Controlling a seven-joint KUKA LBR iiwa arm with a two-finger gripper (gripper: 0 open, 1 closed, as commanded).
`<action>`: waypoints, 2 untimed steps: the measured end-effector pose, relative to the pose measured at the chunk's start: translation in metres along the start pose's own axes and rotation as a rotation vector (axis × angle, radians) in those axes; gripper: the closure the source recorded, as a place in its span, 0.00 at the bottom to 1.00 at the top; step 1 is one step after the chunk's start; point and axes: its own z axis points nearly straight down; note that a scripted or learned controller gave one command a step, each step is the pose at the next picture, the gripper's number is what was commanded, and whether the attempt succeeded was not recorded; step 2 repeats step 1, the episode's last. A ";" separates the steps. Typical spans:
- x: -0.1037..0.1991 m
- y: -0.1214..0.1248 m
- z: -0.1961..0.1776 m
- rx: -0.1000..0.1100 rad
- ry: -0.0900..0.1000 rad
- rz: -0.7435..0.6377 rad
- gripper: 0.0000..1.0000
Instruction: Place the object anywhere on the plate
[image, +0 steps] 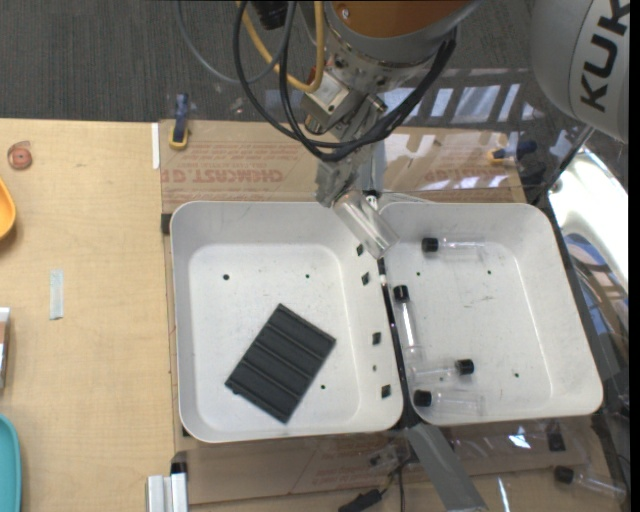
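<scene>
The plate (282, 361) is a black ribbed rectangle lying at a slant on the floor of the left bin (200, 300). Several clear tubes with black caps lie in the right bin (540, 300): one near the back (445, 244), one along the left wall (405, 315), and two at the front left (445, 373) (445, 402). My gripper (362, 226) hangs over the back end of the rim between the two bins, well behind and right of the plate. A pale, glassy elongated shape slants down at its tip; I cannot tell whether that is a tube.
Cables (290, 90) loop down from the wrist above the bins' back edge. A wooden table (80, 250) with small items lies to the left. Cardboard (240, 170) sits behind the left bin. More clutter and tubes (585, 478) lie off the front right.
</scene>
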 end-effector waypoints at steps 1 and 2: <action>-0.036 0.017 0.001 -0.002 -0.001 -0.342 1.00; -0.036 0.017 0.001 -0.002 -0.001 -0.342 1.00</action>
